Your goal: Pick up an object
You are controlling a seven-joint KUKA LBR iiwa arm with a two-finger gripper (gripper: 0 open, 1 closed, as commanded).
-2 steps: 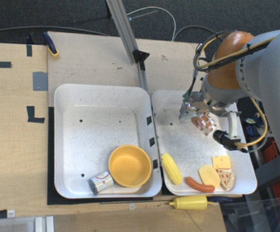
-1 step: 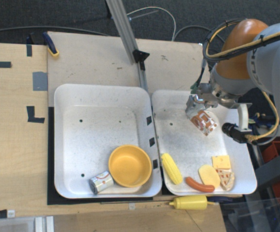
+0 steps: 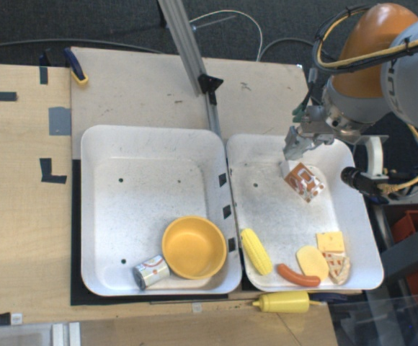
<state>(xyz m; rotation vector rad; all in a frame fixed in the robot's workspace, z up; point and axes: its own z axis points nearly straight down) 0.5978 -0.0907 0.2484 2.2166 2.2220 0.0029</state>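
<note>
Your pincer (image 3: 292, 152) hangs over the far part of the right bin (image 3: 267, 207); you cannot tell its state from this angle. Just beside it, nearer you, an orange-and-white block (image 3: 305, 182) lies on the bin floor. Along the near edge lie a corn cob (image 3: 256, 251), a sausage (image 3: 297, 275) and cheese pieces (image 3: 330, 242). Over in the left bin (image 3: 122, 157) sit a yellow bowl (image 3: 193, 247) and a small can (image 3: 150, 272).

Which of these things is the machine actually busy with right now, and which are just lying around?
Busy with:
- hand
- orange-and-white box, right beside the hand
- right bin

Lying around:
- corn cob
- sausage
- cheese wedge
- yellow bowl
- small can
- mustard bottle
</note>
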